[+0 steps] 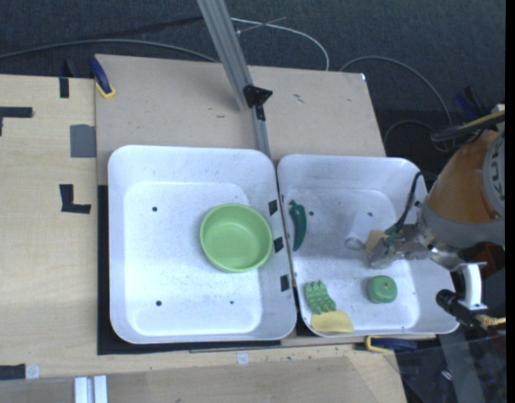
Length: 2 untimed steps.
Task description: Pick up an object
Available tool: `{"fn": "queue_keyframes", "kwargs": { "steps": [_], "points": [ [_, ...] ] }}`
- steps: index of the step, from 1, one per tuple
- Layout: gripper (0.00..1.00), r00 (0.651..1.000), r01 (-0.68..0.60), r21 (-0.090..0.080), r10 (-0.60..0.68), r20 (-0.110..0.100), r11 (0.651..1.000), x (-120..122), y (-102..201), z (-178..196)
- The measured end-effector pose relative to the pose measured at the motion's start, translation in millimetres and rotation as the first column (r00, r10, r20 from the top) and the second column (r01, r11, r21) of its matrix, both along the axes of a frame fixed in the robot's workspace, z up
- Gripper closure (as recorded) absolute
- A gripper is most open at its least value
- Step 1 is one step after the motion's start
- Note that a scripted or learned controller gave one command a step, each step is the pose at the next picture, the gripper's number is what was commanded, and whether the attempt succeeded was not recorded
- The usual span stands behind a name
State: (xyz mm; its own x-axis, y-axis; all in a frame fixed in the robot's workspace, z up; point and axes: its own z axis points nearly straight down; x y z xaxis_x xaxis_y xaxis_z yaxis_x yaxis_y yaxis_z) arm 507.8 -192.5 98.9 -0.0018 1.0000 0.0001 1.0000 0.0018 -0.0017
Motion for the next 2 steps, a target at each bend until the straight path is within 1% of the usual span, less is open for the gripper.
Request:
{"fn": "queue_keyframes", "kwargs": {
  "steps": [1, 2],
  "points": [
    [1.00, 1.000, 0.000, -0.001, 0.000, 0.004, 1.000, -5, 9, 54],
    [1.00, 1.000, -0.001, -0.002, 0.001, 0.006, 1.000, 6, 11, 110]
  ]
}}
